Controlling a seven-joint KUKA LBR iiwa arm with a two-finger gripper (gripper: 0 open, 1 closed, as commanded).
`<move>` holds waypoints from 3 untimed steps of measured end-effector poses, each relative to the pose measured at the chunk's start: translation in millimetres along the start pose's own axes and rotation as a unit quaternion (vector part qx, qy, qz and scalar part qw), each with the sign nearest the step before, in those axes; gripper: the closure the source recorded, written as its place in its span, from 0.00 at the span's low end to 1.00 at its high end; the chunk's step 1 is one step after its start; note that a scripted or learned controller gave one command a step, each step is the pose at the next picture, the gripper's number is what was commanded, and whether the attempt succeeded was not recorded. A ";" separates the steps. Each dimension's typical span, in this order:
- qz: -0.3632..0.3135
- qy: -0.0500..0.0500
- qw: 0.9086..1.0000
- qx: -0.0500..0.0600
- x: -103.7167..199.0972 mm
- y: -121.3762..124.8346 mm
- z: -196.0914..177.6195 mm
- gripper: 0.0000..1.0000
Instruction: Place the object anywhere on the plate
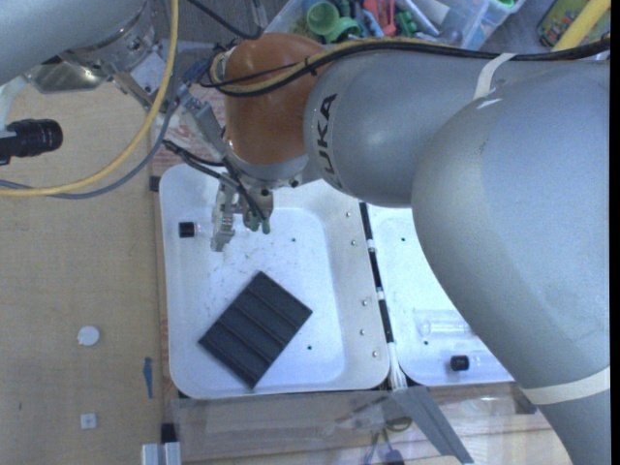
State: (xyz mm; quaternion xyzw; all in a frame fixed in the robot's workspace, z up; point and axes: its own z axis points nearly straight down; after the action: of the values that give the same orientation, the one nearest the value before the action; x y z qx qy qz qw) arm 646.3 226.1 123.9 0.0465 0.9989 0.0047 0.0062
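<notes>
A dark grey ridged rectangular plate (256, 328) lies tilted in the front half of the left bin (329, 260). A small black block (186, 229) rests on the bin floor near its left wall, apart from the plate. My gripper (239, 227) hangs over the upper middle of the left bin, right of the block and beyond the plate. Its fingers (223, 229) point down and stand open, with nothing between them.
The right bin (417, 260) holds another small black piece (458, 363) and a clear plastic item (448, 327) near its front. My large grey arm covers most of the right bin. A yellow cable (116, 168) and a box of toys (407, 3) lie beyond the bins.
</notes>
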 end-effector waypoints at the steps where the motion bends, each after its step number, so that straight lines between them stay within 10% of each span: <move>1: -0.052 0.001 0.999 0.003 108.9 -13.9 21.8 1.00; 2: 0.121 0.007 0.993 0.006 164.1 -16.5 13.8 1.00; 3: 0.039 0.003 0.999 0.002 158.8 -77.1 20.7 1.00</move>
State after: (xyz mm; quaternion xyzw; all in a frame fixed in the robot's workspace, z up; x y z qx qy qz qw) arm 481.2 164.4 100.5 0.0858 0.9963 0.0034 0.0027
